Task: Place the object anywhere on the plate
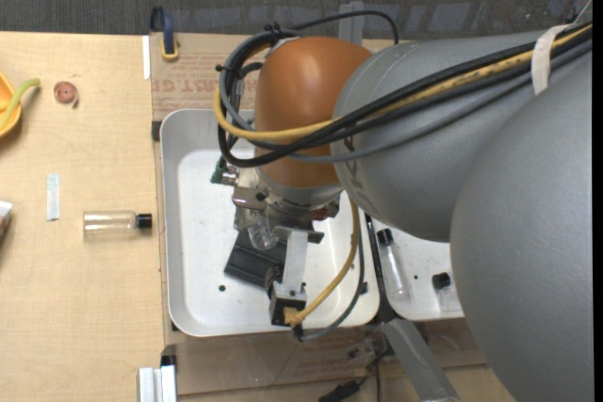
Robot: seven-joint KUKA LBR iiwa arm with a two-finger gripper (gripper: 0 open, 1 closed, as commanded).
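Observation:
My gripper (261,238) hangs below the orange band (301,122), low over the middle of the left white bin (188,231). The wrist hides most of it. Something clear and glassy (256,229) shows right at the gripper. A flat black piece (247,265) lies tilted just beneath and in front of it; I cannot tell if it is a loose object or part of the tool. I cannot tell if the gripper holds either one.
The arm's grey body (471,155) covers most of the right bin (419,297), where a clear tube with a black cap (388,261) and a small black item (440,281) lie. On the bench to the left are a clear bottle (113,221), a white strip (53,198) and a small red disc (64,92).

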